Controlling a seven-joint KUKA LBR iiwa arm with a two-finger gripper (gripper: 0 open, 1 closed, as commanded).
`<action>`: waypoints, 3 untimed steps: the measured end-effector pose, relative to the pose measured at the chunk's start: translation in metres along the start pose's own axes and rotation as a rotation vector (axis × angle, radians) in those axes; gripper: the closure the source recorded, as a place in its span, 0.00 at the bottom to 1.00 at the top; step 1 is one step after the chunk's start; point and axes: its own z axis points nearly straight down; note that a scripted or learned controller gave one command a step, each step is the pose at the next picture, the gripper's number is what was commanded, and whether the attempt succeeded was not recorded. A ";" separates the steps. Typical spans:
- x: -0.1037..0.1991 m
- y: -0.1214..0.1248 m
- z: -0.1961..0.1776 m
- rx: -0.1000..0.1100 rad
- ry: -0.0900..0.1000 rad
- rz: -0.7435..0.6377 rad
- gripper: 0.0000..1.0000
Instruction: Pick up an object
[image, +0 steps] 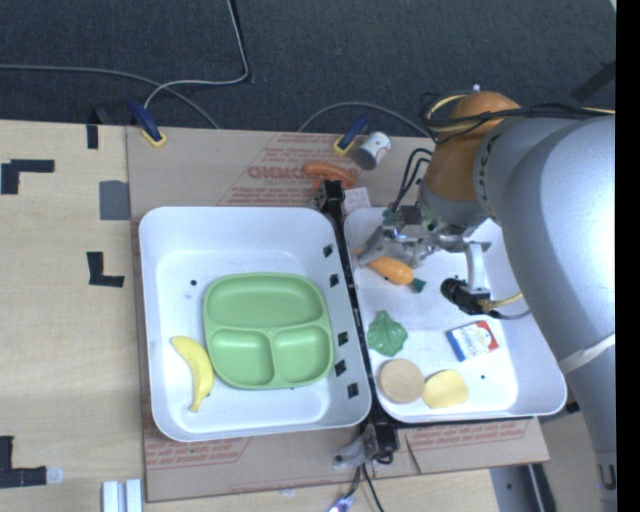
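My gripper (400, 243) is low over the far part of the right bin (520, 395), right above an orange carrot (391, 268) with a green tip. The carrot lies on the bin floor just below the gripper and looks to be touching it or very close to it. Nearer the front of the same bin lie a green leafy piece (385, 333), a tan round biscuit (402, 380), a yellow piece (446, 388) and a small blue and white packet (472, 340).
The left bin (165, 250) holds a green divided plate (268, 328) and a banana (195, 368). A sausage (328, 171) and a small grey cylinder (372, 149) lie on the cardboard behind the bins. The arm's grey body (560, 210) covers the right bin's far right side.
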 end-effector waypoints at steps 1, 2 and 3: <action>0.002 -0.005 0.000 0.000 0.000 0.000 0.00; -0.007 0.007 0.000 0.000 0.001 -0.001 0.00; -0.001 -0.004 0.000 0.000 0.000 0.000 0.00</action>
